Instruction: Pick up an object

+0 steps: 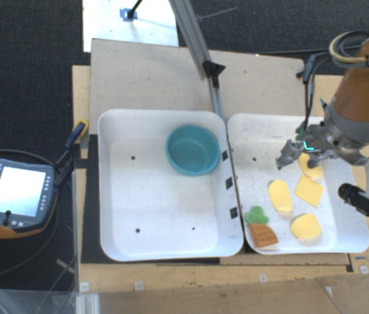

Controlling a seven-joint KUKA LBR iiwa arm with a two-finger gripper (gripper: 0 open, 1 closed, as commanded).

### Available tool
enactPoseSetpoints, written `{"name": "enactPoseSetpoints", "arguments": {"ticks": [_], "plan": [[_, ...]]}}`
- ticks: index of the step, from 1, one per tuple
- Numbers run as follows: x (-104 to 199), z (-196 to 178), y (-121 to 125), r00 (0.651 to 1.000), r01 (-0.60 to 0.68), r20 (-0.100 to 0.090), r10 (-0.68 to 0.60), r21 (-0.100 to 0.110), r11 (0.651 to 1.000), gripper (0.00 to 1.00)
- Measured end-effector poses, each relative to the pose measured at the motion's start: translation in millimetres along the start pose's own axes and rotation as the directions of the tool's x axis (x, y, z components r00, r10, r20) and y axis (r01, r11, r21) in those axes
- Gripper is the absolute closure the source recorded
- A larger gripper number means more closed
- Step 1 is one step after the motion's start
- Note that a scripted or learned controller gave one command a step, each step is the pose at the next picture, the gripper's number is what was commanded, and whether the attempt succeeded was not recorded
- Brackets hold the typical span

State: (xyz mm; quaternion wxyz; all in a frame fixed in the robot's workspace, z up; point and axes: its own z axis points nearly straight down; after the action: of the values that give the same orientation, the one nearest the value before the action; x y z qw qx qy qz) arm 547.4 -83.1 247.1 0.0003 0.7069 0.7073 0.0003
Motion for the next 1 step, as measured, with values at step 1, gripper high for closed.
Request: {"name": "enactPoseSetpoints", "arguments": {"ticks": [1], "plan": [[0.0,0.0,0.0,1.000,0.000,0.000,0.000,0.000,1.000,0.00]]}}
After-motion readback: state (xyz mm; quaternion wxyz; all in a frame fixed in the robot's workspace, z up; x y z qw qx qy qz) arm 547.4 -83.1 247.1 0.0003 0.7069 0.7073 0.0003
